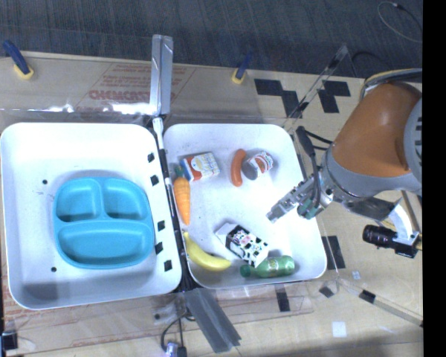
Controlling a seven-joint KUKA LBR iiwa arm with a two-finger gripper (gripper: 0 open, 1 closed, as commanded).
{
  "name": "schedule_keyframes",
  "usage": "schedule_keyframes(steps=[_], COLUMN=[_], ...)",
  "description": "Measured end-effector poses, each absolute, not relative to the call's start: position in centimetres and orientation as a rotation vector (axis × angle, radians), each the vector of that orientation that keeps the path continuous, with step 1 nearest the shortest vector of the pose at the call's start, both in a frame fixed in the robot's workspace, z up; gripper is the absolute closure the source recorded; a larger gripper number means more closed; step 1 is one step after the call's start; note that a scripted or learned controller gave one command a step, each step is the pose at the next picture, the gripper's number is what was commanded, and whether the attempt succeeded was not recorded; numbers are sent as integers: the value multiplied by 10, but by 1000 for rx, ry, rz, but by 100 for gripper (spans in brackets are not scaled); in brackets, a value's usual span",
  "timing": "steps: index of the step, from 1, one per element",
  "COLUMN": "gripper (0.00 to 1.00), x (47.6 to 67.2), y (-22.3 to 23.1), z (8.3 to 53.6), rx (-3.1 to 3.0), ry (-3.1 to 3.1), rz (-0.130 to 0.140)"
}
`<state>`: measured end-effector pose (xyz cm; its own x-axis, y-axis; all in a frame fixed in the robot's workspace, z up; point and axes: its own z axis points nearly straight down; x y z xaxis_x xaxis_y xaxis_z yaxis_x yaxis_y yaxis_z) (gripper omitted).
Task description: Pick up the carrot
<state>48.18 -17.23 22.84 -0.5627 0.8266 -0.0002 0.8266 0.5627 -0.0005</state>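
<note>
Orange tapered carrot (pixel 182 199) tight against right white bin's (pixel 301 233) left wall; bare floor rightward. Grey two-finger gripper (pixel 276 213) there, finger state unclear.

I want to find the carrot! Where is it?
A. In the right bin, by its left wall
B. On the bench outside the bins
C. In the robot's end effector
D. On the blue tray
A: the carrot lies in the right bin along its left wall, just above the banana.
</note>
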Motion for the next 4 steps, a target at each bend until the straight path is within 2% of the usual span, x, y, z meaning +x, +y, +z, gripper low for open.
schedule_keyframes(steps=[1,2,3,4], gripper=[100,100,100,100], x=[477,481,487,488], y=[-172,-188,-138,-138], z=[205,202,204,214], rx=[-1328,-1289,-1268,-1262], ry=[-2846,-2867,-2871,-2875], rz=[0,1,1,1])
